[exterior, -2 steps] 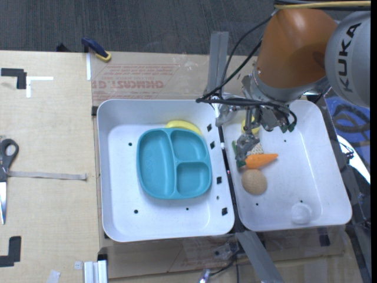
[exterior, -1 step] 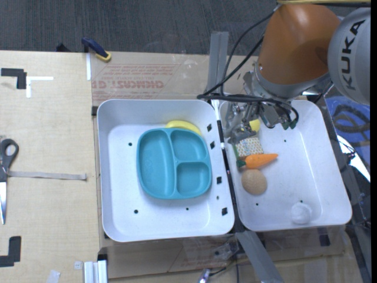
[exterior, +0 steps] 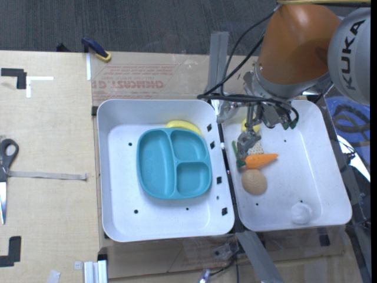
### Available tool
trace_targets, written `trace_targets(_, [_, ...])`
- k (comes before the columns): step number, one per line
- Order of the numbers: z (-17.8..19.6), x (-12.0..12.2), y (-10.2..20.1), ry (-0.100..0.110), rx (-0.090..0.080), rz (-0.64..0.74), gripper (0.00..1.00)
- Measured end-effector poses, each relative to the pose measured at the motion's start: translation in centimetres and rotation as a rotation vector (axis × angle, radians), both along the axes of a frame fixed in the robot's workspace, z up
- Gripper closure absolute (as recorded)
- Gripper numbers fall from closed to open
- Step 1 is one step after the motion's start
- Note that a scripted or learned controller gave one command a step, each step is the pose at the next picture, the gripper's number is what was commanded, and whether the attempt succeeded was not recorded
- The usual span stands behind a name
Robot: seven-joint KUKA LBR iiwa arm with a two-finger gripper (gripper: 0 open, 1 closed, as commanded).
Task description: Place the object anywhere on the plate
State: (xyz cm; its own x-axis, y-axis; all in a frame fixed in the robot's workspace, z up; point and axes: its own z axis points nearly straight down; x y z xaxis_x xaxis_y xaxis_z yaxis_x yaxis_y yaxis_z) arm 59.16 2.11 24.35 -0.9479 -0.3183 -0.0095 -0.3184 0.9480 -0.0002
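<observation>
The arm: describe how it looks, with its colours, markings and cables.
The arm has a grey casing with black KUKA lettering and a broad, rounded orange band above the wrist. Beneath that sits a grey metal wrist section. Thin black cables loop out around it, with a small green bit among them. The gripper is a slim, metallic grey piece.

— What surrounds the work area?
— A pale wooden bench top (exterior: pixel 47 205) with black corner marks, a flat brown cardboard sheet (exterior: pixel 147 75) printed in red, and dark grey ribbed flooring (exterior: pixel 118 10) beyond.
— Anything else?
— Metal scissors (exterior: pixel 6 170) at the left edge, and possibly a blue-and-yellow clamp (exterior: pixel 96 48).
</observation>
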Motion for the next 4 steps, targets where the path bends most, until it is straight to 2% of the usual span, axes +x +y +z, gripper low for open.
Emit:
trace_targets(1, [1.0,0.2,0.0,-0.005,0.002,-0.003,1.0])
trace_targets(2, [1.0,0.2,0.0,-0.005,0.002,-0.003,0.0])
trace_targets(3, [2.0,0.3,0.0,-0.01,0.003,-0.006,1.0])
trace_targets(4, [4.4,-5.3,4.9,0.004,-0.002,0.117,1.0])
